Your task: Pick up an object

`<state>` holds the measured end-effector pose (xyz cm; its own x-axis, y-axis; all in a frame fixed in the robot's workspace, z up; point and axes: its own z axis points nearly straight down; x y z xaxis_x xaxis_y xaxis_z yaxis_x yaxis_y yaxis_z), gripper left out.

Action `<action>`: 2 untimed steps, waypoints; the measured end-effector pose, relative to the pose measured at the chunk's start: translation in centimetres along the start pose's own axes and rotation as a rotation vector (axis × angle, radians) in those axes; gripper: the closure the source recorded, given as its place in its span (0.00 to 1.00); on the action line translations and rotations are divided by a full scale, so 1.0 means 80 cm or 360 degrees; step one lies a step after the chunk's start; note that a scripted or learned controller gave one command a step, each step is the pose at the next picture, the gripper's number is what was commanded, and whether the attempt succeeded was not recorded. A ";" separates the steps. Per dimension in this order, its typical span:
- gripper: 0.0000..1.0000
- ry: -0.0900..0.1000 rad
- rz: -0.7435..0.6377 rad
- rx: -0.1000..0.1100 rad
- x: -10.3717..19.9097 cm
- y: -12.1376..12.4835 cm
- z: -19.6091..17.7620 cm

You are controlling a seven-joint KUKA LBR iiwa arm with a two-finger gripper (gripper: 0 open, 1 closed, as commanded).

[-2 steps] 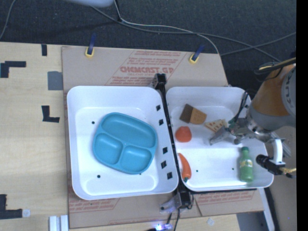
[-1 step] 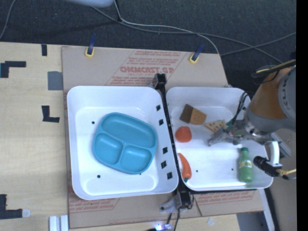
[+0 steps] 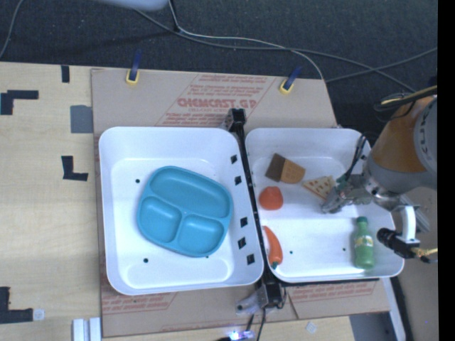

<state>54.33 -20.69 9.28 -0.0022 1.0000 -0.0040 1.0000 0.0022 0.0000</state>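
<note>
A wooden tabletop [image 3: 43, 212] carries a cardboard sheet [image 3: 213, 98] under two white bins; dark carpet [image 3: 284, 13] with cables lies beyond. The pincer [image 3: 340, 199] hangs low in the right bin [image 3: 313, 265]; whether it is released or clenched I cannot tell. Just left of it lies a tan wafer [image 3: 318, 186], perhaps touching. Further left sit a brown block [image 3: 284, 169], a red ball [image 3: 271, 199] and a carrot [image 3: 273, 246]. A green bottle [image 3: 363, 244] stands nearer the camera. The left bin [image 3: 121, 261] holds a blue tray [image 3: 185, 211].

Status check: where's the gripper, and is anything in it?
Gripper low in right white bin, beside tan waffle-patterned wedge. Grasp not confirmed. Green plastic bottle lies close by; round orange-red piece farther left.
</note>
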 end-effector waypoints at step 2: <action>1.00 0.0006 -0.0001 0.0000 0.005 0.013 -0.126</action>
<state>55.41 -20.25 19.37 -0.0028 1.0000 0.0001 1.0000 0.0028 0.0001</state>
